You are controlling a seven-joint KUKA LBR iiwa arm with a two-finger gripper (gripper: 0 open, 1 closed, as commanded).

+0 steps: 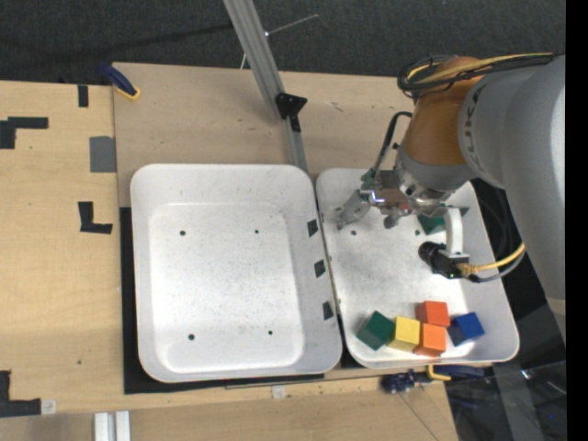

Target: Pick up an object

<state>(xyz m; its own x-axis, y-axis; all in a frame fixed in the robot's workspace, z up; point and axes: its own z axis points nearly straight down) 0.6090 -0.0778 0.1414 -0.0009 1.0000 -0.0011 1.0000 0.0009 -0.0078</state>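
Observation:
My gripper (371,215) hangs over the back part of the right bin (367,274), with the orange-banded wrist just behind it. Its two grey fingers (348,212) stand apart, open, with only bare bin floor between them. Several small blocks lie clustered in the right bin's front right corner: a green block (375,329), a yellow block (406,331), two orange blocks (434,314) and a blue block (467,327). They lie well in front of the gripper. A dark green piece (430,220) shows beside the wrist, partly hidden by it.
The left bin (147,246) lies beside the right one, their rims meeting in the middle. A slanted metal post (262,53) rises behind the bins. A cable with a black plug (441,257) hangs off the arm over the right bin.

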